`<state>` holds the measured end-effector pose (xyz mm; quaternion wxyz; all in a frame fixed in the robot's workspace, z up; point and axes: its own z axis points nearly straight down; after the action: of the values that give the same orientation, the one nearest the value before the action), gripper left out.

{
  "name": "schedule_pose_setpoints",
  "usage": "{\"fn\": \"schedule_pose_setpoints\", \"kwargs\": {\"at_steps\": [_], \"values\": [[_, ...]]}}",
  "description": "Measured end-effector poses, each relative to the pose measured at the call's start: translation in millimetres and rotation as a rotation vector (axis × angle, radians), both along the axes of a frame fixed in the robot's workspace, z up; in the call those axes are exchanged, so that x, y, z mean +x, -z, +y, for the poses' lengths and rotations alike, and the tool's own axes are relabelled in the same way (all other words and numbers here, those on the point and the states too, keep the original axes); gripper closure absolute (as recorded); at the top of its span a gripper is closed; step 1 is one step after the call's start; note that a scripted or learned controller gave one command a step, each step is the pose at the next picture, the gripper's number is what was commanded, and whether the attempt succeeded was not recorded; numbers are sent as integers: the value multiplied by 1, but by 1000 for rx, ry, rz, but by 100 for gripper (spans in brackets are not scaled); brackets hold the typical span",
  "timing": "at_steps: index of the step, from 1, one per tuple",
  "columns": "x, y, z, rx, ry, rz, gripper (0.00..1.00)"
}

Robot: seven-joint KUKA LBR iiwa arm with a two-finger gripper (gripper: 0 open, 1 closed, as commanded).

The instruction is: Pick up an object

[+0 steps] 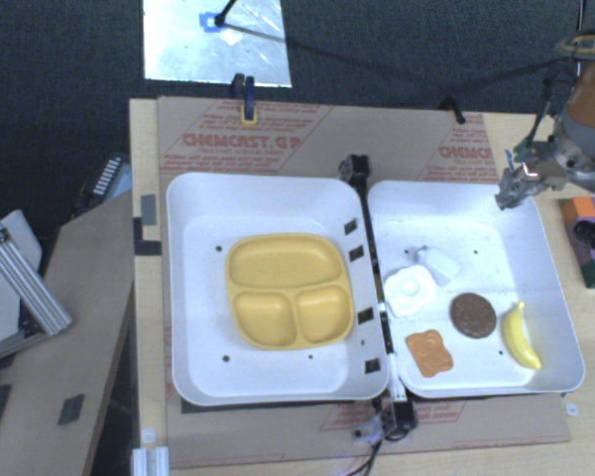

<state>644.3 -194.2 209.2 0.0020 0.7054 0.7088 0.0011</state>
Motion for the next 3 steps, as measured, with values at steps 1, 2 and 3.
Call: {"fn": "schedule_pose_setpoints", "kwargs": {"at_steps": [1, 2, 3], "values": [[-7, 8, 52, 3, -4, 3, 100], [-19, 1, 113, 3, -5, 3, 100], [-28, -11, 163, 3, -5, 2, 100]]}}
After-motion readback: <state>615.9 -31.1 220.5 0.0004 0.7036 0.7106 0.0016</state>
